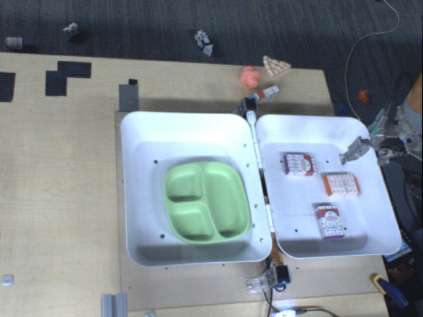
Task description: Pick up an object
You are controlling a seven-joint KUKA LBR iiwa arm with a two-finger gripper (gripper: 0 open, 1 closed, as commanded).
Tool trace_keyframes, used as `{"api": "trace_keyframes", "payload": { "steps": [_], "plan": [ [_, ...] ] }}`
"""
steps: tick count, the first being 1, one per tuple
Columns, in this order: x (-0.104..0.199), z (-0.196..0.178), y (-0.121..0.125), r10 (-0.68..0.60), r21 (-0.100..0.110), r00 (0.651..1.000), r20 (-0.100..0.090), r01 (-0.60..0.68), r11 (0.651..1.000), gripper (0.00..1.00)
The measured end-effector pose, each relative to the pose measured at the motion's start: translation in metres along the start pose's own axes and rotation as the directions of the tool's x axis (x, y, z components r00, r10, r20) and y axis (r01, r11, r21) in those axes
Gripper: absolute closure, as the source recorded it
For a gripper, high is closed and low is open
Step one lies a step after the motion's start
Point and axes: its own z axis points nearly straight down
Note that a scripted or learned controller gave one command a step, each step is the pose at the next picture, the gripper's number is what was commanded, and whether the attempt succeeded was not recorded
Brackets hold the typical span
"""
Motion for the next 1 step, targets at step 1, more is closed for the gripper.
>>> {"api": "trace_keyframes", "payload": {
  "steps": [1],
  "plan": [
    [0.0199, 0.1137, 0.0367, 0.002, -0.011, 1.000, 0.002, -0.002, 1.000, 0.00]
  ]
}}
